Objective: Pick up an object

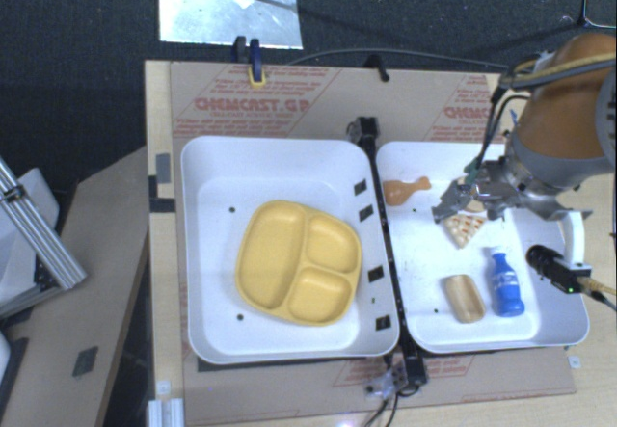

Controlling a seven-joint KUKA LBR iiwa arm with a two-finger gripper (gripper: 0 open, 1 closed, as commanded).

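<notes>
two white bins sit side by side on the bench. the left bin (207, 223) holds one thing: a yellow divided plate (298, 261) with three compartments, lying flat near the middle. the right bin (559, 324) holds four loose things. one orange drumstick-shaped toy (405, 189) lies near its upper left corner. one tan block (464, 298) lies lower down, and just right of it one blue bottle (504, 283) with a white cap lies on its side. one pale waffle-patterned piece (467, 227) lies just under the gripper (461, 208), which hangs over it; whether the fingers are apart or together i cannot tell. one grey arm (564, 117) with an orange band reaches in from the right.
</notes>
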